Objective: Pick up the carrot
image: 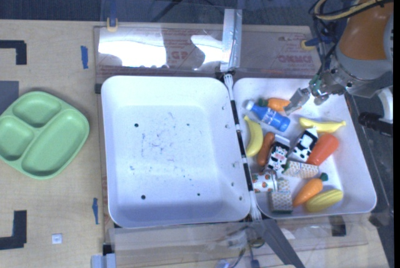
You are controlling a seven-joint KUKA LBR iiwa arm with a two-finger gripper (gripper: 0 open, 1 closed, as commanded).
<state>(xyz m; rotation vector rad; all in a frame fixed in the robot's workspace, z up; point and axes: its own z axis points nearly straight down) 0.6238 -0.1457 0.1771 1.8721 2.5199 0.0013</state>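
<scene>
The carrot (306, 192), orange with a small green top, lies near the front of the right bin (362, 179), leaning on a yellow lemon-shaped piece (325, 199). My gripper (304, 98) hangs over the back of the same bin, well behind the carrot. It is above an orange toy (278, 103) and a blue bottle (270, 117). Nothing shows as held in it.
The right bin also holds two bananas (253, 137) (322, 125), a larger orange-red vegetable (323, 148), a black-and-white cow-pattern block (305, 147) and several small boxes. The left bin (169, 148) sits beside it. A green divided plate (40, 134) lies far left.
</scene>
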